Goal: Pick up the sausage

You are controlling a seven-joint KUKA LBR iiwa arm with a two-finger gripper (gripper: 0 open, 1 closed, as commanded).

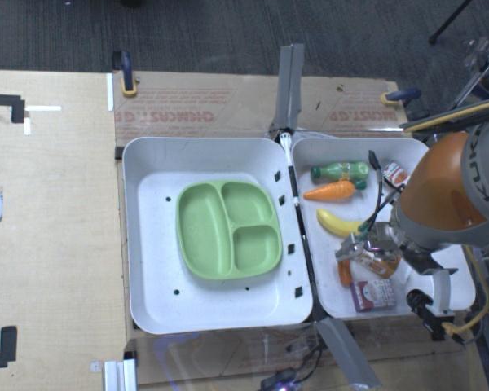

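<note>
Two shallow white bins sit side by side on a wooden bench, seen from above. The left bin (147,243) holds a green divided plate (228,228) at its middle. The right bin (326,300) holds toy food: a green bottle (340,171) near its far edge, an orange carrot (330,191) just beside it, and a yellow banana (339,222) nearer the middle.

The grey arm with its orange band (440,190) reaches over the right bin's right side. Its gripper (360,251) hangs low near the bin's front, just above a small reddish-orange piece, apparently the sausage (345,273), lying beside a purple-pink packet (371,294). Whether the fingers are spread or closed cannot be told; cables and metal parts blur together.

The step in hand looks like the descent onto the sausage. The next move likely calls for settling the fingers either side of it without catching the packet.

Red mirrored lettering runs along the cardboard (196,108) at the bench's far edge, too unclear to read confidently.
</note>
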